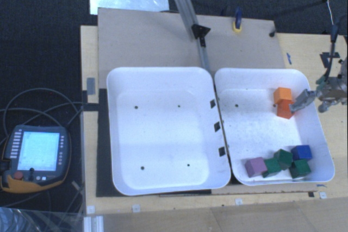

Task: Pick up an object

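In the right bin [239, 117] an orange block [282, 95] sits near the far right wall, with a darker orange-red block [284, 111] touching its near side. My gripper [313, 102] hangs over the bin's right rim, just right of these two blocks. Its fingers are spread open, the left fingertip [300, 101] close beside the orange-red block, and nothing is between them. Along the bin's near right corner lie a pink block [254, 166], green blocks [283, 157] and a blue block [302, 152].
The left bin [163, 127] stands beside the right one, joined by black clips [217, 126]. A slanted metal pole [185, 0] crosses above the bench's far side. A teach pendant [35, 157] with cables lies on the floor at left.
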`<state>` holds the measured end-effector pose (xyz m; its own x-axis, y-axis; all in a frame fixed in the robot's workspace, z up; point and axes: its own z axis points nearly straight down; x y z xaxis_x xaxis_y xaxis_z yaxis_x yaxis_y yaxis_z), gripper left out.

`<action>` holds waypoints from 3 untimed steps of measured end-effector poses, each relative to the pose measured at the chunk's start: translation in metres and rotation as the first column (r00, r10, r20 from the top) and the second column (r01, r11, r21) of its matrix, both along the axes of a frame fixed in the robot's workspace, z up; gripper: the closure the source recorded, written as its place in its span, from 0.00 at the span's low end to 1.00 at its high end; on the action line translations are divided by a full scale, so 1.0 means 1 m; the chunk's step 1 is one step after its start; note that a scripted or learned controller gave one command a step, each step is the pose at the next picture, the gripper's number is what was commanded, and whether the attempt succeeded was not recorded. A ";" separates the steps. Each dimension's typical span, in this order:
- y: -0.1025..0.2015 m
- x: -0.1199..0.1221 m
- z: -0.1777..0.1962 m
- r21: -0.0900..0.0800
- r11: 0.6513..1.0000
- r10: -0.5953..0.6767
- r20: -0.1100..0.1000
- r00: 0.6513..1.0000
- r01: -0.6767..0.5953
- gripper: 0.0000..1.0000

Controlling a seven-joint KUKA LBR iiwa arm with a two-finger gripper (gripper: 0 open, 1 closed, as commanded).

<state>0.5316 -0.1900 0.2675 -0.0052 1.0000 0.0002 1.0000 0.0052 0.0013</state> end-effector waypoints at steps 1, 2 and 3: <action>0.000 0.000 0.000 0.000 1.000 -0.001 0.001 1.000 0.001 0.00; -0.002 -0.005 -0.043 0.000 1.000 -0.003 -0.003 1.000 0.003 0.00; -0.003 -0.011 -0.104 0.001 1.000 -0.004 -0.005 1.000 0.004 0.00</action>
<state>0.5207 -0.1927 0.1639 -0.0016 1.0000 0.0010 1.0000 0.0016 -0.0038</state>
